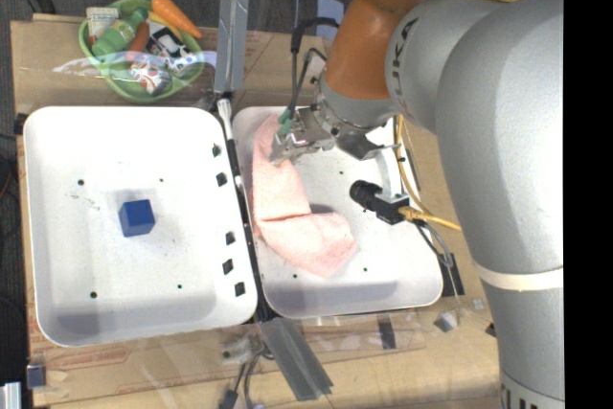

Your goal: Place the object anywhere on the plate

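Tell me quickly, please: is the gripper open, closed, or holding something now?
Gripper: over the pink cloth in the right bin; open or closed cannot be told.

Gripper [284,147] low over pink cloth [297,217] in right bin [414,283], at cloth's upper end. Blue cube [137,216] alone in left bin [57,283]. Green bowl [146,48] of clutter behind left bin.

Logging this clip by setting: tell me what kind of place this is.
Probably a robotics lab bench rather than a home or kitchen: two white bins sit on a bench, a grey industrial arm reaches over a pink cloth, and a green bowl holds assorted props.
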`<state>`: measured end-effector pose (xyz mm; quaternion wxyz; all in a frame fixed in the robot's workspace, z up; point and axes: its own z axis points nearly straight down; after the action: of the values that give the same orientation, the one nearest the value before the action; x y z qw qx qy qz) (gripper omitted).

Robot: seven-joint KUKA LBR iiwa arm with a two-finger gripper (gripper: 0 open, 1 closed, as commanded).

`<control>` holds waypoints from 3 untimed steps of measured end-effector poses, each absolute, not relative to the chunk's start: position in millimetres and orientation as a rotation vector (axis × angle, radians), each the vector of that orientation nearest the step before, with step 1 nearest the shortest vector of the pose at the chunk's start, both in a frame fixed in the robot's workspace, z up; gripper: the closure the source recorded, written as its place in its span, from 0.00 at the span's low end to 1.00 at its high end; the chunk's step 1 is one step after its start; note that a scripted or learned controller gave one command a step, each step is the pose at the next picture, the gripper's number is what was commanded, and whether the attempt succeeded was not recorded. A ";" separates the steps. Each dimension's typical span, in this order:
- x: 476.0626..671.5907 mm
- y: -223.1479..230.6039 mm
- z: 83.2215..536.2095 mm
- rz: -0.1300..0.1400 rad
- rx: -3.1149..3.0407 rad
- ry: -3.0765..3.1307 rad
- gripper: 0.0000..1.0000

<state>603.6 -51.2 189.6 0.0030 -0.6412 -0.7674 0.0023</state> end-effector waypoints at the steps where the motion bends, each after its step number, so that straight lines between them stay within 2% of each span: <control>1: 603.8 -50.4 229.5 0.006 -2.000 -2.416 1.00; 2: 575.6 -10.3 218.6 0.007 -1.473 -2.767 1.00; 3: 558.0 41.8 225.5 0.005 -0.883 -3.009 1.00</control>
<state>558.0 41.8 225.5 0.0028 -0.2816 -0.9595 0.0016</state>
